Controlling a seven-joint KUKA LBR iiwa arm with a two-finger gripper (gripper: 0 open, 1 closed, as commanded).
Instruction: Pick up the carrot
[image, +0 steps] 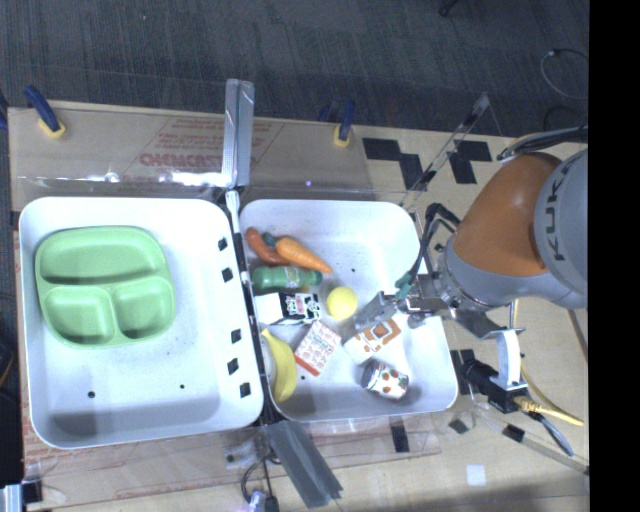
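Fig.: overhead slant view of bench w/ two shallow white bins side by side. Left bin (60, 420) holds a green divided tray (104, 285) in its upper-left part. Right bin (330, 212) holds the clutter. Carrot (300, 254) lies in the upper-left of the right bin, orange, pointing down-right, touching a darker red-orange veg (262, 245) just to its left. Directly below: green bottle (282, 279) on its side, then a black-and-white carton (296, 306). Yellow ball (342, 302) sits near bin centre; banana (281, 368) along the lower-left wall; red-and-white box (317, 349) beside it. Further right, an orange-and-white carton (375, 338) and a small printed can (385, 380) near the lower-right corner. Arm enters from right, orange band above wrist; gripper (385, 305) is low over the right bin, just above the orange-and-white carton, right of the ball, well apart from the carrot. Claw state: cannot tell, fingers too blurred. Carrot is untouched.
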